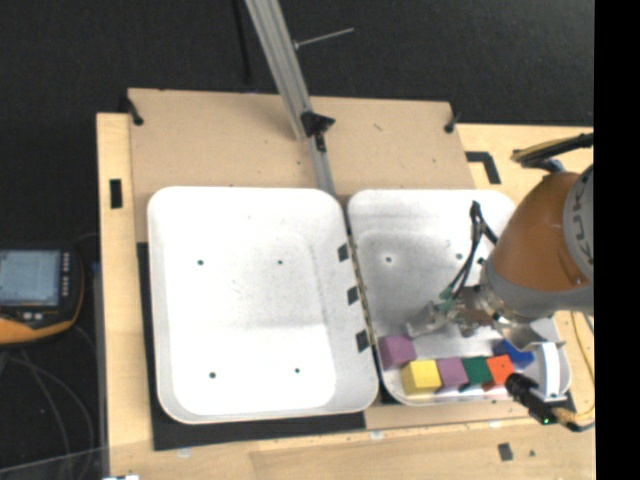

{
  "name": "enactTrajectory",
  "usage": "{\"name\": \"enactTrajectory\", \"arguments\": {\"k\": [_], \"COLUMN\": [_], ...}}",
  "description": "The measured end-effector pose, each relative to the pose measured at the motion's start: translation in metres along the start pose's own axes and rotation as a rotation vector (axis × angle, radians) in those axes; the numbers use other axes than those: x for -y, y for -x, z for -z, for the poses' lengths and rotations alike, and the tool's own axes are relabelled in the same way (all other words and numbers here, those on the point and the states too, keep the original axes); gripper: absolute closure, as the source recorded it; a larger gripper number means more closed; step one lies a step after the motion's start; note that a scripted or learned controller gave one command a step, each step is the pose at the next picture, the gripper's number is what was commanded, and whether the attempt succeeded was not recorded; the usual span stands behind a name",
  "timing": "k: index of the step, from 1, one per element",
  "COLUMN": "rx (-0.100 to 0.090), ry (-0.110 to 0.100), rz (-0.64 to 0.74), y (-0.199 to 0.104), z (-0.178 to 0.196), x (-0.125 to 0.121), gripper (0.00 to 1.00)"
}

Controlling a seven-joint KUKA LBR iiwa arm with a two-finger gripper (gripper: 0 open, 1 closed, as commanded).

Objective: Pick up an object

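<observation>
Several small blocks lie along the near edge of the right bin [400, 228]: a purple block [397, 349], a yellow block [422, 375], a second purple block [452, 371], a green block [474, 370], an orange block [497, 370] and a blue block [516, 354]. My gripper [443, 318] hangs low over the right bin, just behind the row of blocks and to the right of the first purple block. I see nothing held in it. The arm's orange band [535, 243] covers the bin's right side.
The left bin [245, 298] sits beside the right one, with a divider with small clips [352, 293] between them. A grey slanted pole [290, 68] rises behind the bins. A handheld screen device [35, 283] lies far left, off the bench.
</observation>
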State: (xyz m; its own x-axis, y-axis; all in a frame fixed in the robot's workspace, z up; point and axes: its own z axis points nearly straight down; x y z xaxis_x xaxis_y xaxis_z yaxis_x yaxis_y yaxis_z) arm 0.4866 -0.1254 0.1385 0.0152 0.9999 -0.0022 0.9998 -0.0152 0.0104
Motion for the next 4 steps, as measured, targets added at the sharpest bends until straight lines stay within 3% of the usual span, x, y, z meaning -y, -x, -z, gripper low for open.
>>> {"name": "enactTrajectory", "arguments": {"k": [1, 2, 3, 4], "rx": [0.003, 0.000, 0.000, -0.005], "ry": [0.006, -0.003, 0.001, -0.010], "rz": [-0.007, 0.021, 0.021, 0.024], "y": [0.002, -0.009, -0.031, -0.139], "z": [0.011, 0.023, 0.138, 0.150], "x": [-0.001, -0.120, -0.156, -0.114], "gripper": [1.00, 1.00, 1.00, 1.00]}}
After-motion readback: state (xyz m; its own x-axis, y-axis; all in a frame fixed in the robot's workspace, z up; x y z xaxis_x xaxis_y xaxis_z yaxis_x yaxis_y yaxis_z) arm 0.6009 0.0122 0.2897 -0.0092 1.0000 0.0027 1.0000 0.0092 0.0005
